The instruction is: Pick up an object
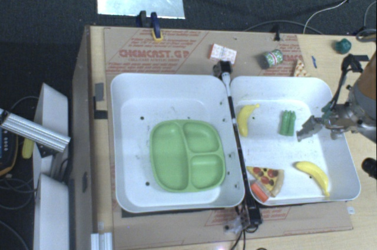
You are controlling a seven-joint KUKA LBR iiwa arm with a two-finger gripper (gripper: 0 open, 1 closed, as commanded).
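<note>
- Green block [287, 123] stands in the right bin [339, 151], just beside the end effector [308, 129].
- Fingers look spread, holding nothing, though blurred.
- Risk: closing short nudges the block away.

Green divided plate [187, 155] in white bin [126, 101]; yellow bananas [245, 118] [314, 175]; green block [287, 122]; red-orange pizza slice [266, 180].

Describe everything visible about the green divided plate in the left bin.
The green divided plate is a pale green, plastic-looking tray with rounded corners and three compartments: one large at left, two smaller at right. It lies flat, right side up, on the floor of the left white bin, toward its front right, with nothing in it and nothing touching it.
</note>
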